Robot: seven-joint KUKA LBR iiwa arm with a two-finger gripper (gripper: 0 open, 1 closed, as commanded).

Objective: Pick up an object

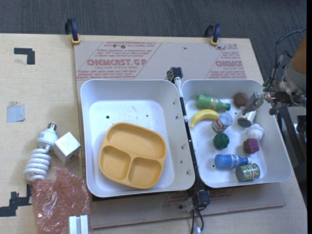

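1. Camera view, fixed above the tabletop (44, 82): the step in hand is judged to be the approach. The tool (253, 104) hangs over the upper right part of the right bin (285, 155); whether it is released or clenched cannot be told, and nothing is seen grasped in it.
2. Candidate objects all lie in the right bin: green bottle (212, 102), banana (204, 116), brown ball (240, 99), small jar (222, 123), green ball (221, 140), white lump (255, 130), maroon piece (251, 146), blue bottle (231, 161), tin can (248, 172).
3. Nearest the tool are a silver-grey cup (245, 120), just below it, and the brown ball beside it.
4. The next move probably calls for a straight descent onto one object.
5. Obstacles: the objects lie close together, so neighbours may get nudged; the bin wall is near.
6. Left bin (92, 96) holds a yellow divided tray (132, 155). A light bulb (41, 152) lies outside the bins.
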